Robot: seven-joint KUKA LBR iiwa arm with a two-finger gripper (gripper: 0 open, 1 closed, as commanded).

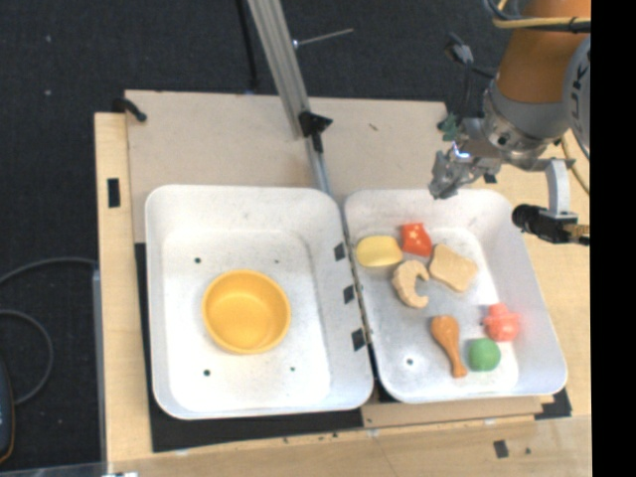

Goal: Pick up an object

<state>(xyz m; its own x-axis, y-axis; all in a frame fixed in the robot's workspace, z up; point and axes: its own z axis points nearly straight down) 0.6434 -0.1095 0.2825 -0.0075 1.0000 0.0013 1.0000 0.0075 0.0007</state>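
Above the far rim of the right bin (pixel 517 266), the arm's pincer (pixel 449 181) hangs over the white wall with nothing seen in it; how wide it stands cannot be told. Below it lie a red piece (pixel 415 238), a yellow lump (pixel 378 251), a tan slice (pixel 453 267), a curved pale piece (pixel 409 283), a drumstick (pixel 448 343), a green ball (pixel 484 355) and a pink piece (pixel 502 323). A yellow bowl (pixel 246 311) sits in the left bin (pixel 179 227). Both bins rest on a light wooden table (pixel 219 127) over dark floor (pixel 60 48), a metal rail (pixel 283 53) slanting in.
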